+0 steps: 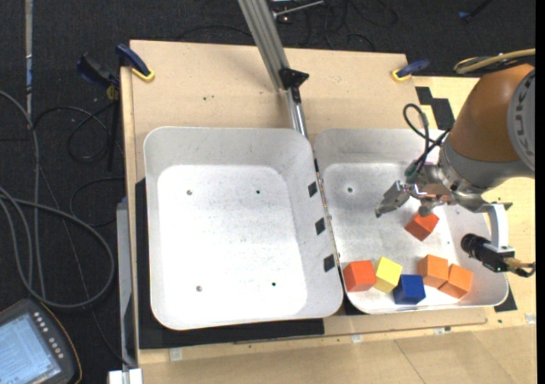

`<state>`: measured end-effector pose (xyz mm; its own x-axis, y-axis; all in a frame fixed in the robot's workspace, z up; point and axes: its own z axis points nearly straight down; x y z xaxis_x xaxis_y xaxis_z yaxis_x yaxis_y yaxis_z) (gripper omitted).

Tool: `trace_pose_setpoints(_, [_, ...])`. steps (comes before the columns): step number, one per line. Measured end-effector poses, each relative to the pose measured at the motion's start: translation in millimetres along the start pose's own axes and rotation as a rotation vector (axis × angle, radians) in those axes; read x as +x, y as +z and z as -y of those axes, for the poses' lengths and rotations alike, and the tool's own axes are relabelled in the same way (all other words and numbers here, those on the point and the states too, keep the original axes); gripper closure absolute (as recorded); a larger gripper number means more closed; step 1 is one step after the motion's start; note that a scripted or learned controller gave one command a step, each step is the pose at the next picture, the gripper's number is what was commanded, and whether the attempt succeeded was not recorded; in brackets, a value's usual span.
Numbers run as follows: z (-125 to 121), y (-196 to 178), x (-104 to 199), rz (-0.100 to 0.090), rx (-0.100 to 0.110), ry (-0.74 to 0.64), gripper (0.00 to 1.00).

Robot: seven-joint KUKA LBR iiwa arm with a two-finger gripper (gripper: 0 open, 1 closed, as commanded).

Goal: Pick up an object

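Observation:
My gripper (410, 202) hangs over the middle of the right bin (358, 152), at the end of the grey and orange arm that comes in from the right. A red-orange block (421, 225) sits tilted just below and to the right of the gripper, very close to it; whether it touches the gripper cannot be made out. Along the bin's front edge lie an orange block (360, 274), a yellow block (388, 272), a blue block (410, 289) and two more orange blocks (436, 267) (458, 280).
The left bin (170, 152) adjoins the right bin, with black clips along the shared rim. A metal pole (264, 25) slants down to the bins' back edge. A black fitting (479, 249) on the arm hangs over the right bin's right side.

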<state>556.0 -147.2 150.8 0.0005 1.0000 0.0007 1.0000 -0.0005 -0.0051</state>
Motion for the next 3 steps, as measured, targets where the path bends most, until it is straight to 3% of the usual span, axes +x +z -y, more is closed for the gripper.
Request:
trace_pose_setpoints(1, [1, 54, 1, 0.000, 0.000, 0.000, 0.00])
trace_pose_setpoints(2, [-1, 40, 0, 0.001, -0.007, 0.000, 1.00])
trace_pose_setpoints(3, [8, -14, 0, 0.003, -0.011, 0.000, 1.00])
